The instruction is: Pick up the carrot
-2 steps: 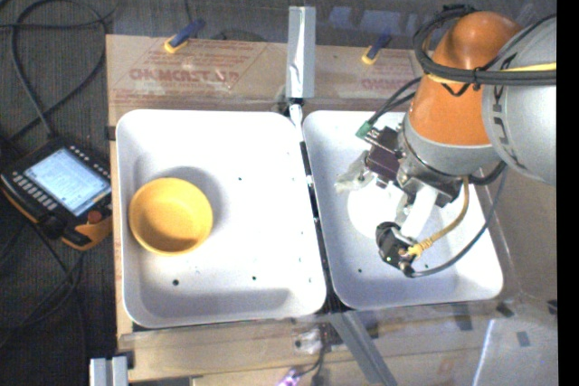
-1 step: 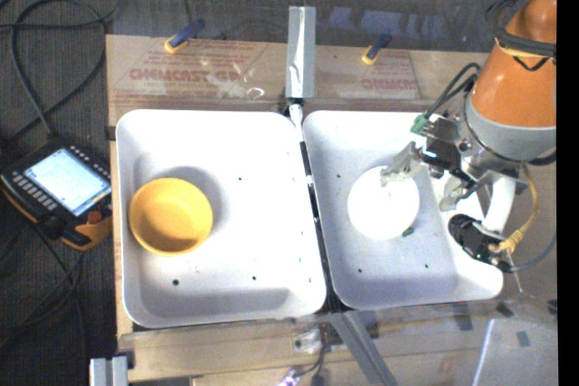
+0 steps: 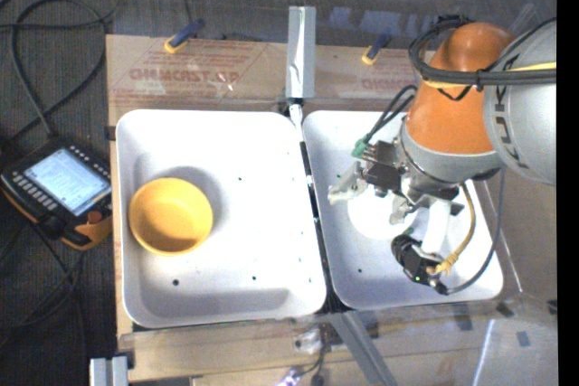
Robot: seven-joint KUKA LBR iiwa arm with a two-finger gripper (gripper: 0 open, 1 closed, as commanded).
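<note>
- My arm [image 3: 457, 95] enters from 3 o'clock and stands over the right bin [image 3: 362, 280].
- My gripper [image 3: 384, 190] hangs near that bin's middle. I cannot tell whether it is wide or narrow.
- I cannot tell where the carrot lies. My wrist covers much of the right bin's floor.
- The left bin [image 3: 253, 221] holds a yellow bowl [image 3: 172, 214], upright, at its 9 o'clock side.

Yellow bowl [image 3: 171, 214], white left bin [image 3: 244, 267], white right bin [image 3: 362, 276]; grey arm [image 3: 529, 104], orange band [image 3: 457, 95], brown bench [image 3: 199, 72]
</note>
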